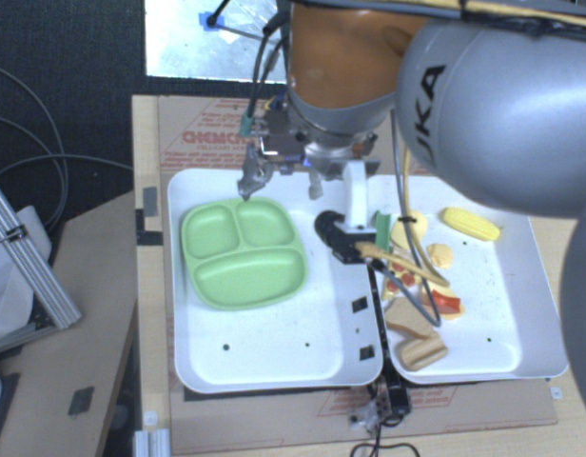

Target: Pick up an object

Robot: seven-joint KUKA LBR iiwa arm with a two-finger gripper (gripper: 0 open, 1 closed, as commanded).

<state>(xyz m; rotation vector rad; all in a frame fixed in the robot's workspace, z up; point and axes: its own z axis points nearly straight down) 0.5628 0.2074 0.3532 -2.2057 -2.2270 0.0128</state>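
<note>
2 white bins (274, 355) (498, 298), 1 green divided plate (244, 255), 1 yellow corn cob (471, 224), 2 tan pieces (409, 324) (421, 353)

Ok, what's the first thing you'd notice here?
The huge grey robot arm with an orange band looms at the top right, its claw hanging over the far edge of the green plate. That divided plate lies in the left bin, and the right bin holds a jumble of small things, one a yellow corn cob.

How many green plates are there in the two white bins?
1. The green plate lies in the left bin, toward its far left corner. The arm covers the far part of the right bin, so another one may be hidden there.
</note>
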